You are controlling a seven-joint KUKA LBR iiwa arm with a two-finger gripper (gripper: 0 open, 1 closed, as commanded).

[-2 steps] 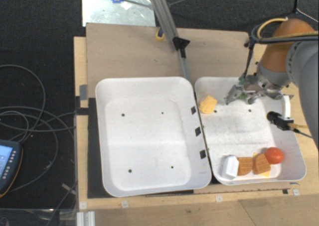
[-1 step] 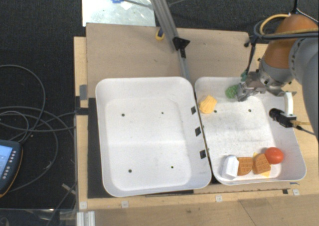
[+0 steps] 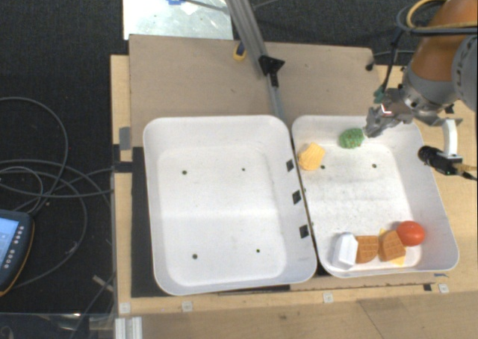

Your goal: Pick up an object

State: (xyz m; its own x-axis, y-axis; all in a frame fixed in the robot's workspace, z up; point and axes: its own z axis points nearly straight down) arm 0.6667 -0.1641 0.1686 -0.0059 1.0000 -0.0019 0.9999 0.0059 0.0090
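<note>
The tabletop (image 3: 328, 76) carried two shallow white bins side by side. The left bin (image 3: 160, 143) showed a bare white floor with a few small dark holes. The right bin (image 3: 429, 196) held all the loose items.

Arm (image 3: 441, 54) reached in from the right, grey body with the orange band above the wrist. The pincer (image 3: 371, 127) sat low over the far edge of the right bin, just beside a green lumpy object (image 3: 351, 138). Pincer tip appeared to meet or nearly meet the right side of the green object; whether it touched could not be resolved. Pincer state: could not tell whether it was open or closed, the tip being small and dark against the wrist hardware. Nothing could be seen gripped.

Contents of the right bin:
- green lumpy object, far side, near the middle of the far wall;
- yellow piece (image 3: 311, 156), far-left corner, close to the wall shared with the left bin, well apart from the near-side cluster;
- white block (image 3: 343, 249), near side, left end of a row;
- two orange-brown waffle-like pieces (image 3: 367, 249) and (image 3: 391, 245), just beside each other, the first touching the white block;
- red round object (image 3: 410, 233), near-right corner, touching the second waffle-like piece.

A grey pole (image 3: 246, 20) ran at a slant from the top of the view down to the gap between the bins. Black cables (image 3: 45, 158) and the corner of a handheld screen (image 3: 11, 248) lay on the dark floor at left.
</note>
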